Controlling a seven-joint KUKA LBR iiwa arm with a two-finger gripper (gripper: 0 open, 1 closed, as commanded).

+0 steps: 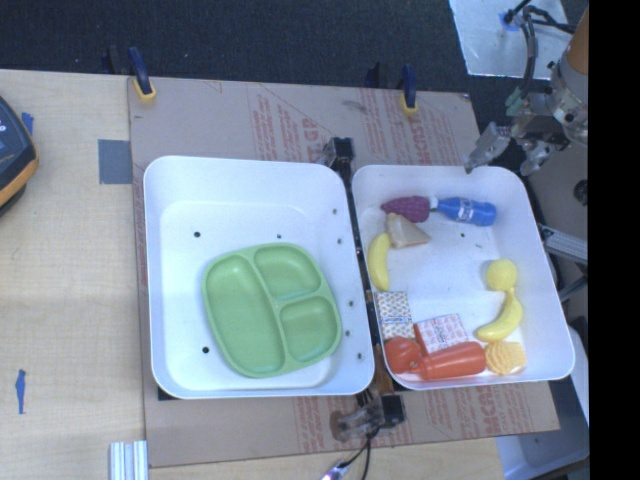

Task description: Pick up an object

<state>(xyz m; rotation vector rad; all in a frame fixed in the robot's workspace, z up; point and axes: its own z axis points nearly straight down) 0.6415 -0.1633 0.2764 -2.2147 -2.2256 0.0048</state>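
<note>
1. Nearest candidate for a pick: blue bottle (466,210), lying on its side in the right bin (556,286), up by the far wall. Long axis runs across the view, left to right, cap end toward the purple item (406,206) that touches or nearly touches it.
2. Tan wedge (406,231) sits just below the purple item; small yellow banana (378,261) lies along the left wall, long axis near-vertical in the view.
3. Middle of the bin floor is bare. Lower right: yellow lemon-like piece (501,273), larger banana (503,317) curving beneath it, round waffle-textured piece (505,356) in the corner.
4. Near edge is crowded: red sausage-like item (452,362), red-and-white packet (439,331) and checked packet (393,314) packed together, touching.
5. Gripper (510,144) hangs beyond the bin's far right corner, outside the rim, holding nothing. Two fingers appear splayed apart, tips pointing down and leftward.
6. Key relation: the bottle lies toward the viewer and slightly left of the gripper, just inside the rim. Judgement: the shortest move is inward over the far wall, with fingers set across the bottle's short width.
7. Left bin (180,188) holds a green divided plate (272,309), well apart from the gripper.
</note>
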